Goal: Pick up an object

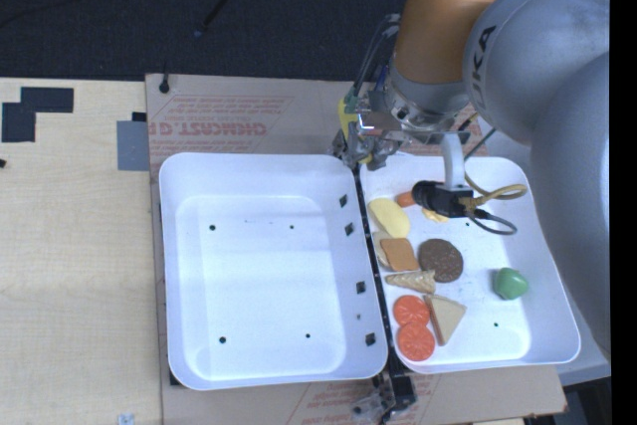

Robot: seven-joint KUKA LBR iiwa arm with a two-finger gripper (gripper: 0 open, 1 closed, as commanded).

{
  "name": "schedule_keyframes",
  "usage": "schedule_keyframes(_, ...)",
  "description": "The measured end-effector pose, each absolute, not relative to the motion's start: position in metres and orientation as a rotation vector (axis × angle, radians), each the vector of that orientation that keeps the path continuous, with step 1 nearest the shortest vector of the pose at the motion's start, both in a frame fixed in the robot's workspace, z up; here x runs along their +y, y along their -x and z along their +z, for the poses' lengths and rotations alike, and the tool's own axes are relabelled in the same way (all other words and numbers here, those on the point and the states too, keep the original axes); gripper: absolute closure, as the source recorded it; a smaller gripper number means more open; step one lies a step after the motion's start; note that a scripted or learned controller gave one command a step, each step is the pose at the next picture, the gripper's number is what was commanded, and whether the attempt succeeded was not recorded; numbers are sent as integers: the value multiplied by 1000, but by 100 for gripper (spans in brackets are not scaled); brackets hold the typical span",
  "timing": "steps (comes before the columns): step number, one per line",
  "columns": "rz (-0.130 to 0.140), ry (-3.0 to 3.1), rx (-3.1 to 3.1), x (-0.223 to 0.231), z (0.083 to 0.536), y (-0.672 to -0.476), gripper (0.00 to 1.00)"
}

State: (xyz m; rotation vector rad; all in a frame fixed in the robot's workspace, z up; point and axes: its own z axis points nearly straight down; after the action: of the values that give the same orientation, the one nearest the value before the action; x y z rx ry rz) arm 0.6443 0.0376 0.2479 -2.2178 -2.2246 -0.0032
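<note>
Camera view: gripper (360,149) sits at the far rim where left bin (179,214) and right bin (552,314) meet. I can't tell if it's open or closed. Pickable items lie in the right bin by the divider: yellow oval (388,216), tan cracker (398,254), brown cookie (440,260), red-orange discs (410,311). Green lump (512,284) lies apart, further right.

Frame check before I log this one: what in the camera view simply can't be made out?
Camera view:
- Gripper: small and dark against the bins' far edge, crowded by the wrist. Whether it grips anything cannot be told.
- Right bin: its far right corner is covered by the arm.
- Small orange piece: too small to identify.
</note>
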Motion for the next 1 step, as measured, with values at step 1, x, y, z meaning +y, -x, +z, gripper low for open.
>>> schedule_keyframes(1,4,2224,-2217,-31,239,-643,100)
